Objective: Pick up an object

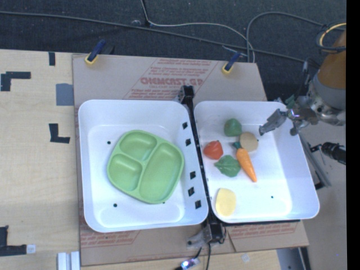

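Note:
The right bin [292,207] holds several toy foods: a dark green piece [233,127], a beige ball [248,141], a red piece [212,149], a green leafy piece [228,166], an orange carrot [246,165] and a pale yellow piece [225,202]. My gripper [283,122] hangs above the bin's right rim, to the right of the beige ball and apart from it. Its two fingers [270,123] stand spread and open, with nothing between them.
The left bin [93,151] holds a green divided plate [146,165]. Black clips run along the divider [193,151] between the bins. Cables [191,24] cross the dark floor behind the bench. Yellow clamps [94,54] hold the cardboard sheet at its back corners.

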Tool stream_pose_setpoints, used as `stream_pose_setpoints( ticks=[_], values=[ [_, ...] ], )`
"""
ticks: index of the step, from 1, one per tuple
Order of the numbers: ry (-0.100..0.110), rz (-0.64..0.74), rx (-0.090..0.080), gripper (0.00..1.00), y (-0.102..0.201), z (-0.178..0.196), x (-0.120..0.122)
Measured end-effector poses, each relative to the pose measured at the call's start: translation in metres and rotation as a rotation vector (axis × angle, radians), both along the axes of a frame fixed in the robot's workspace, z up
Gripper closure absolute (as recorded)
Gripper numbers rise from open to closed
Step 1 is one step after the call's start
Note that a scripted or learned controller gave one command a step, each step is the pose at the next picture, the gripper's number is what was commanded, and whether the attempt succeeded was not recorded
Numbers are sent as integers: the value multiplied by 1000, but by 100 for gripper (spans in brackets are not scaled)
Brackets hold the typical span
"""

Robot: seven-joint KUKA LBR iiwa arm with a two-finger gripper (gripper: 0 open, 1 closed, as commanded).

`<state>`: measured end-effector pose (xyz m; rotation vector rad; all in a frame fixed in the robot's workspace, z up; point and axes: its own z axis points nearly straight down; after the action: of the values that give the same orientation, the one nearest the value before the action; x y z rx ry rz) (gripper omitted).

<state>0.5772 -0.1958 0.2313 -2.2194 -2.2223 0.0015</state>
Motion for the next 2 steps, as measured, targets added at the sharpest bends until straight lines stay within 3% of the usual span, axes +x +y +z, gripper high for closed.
stream_pose_setpoints(
  ticks=[2],
  values=[
    [4,0,0,0,15,-94,1]
  ],
)
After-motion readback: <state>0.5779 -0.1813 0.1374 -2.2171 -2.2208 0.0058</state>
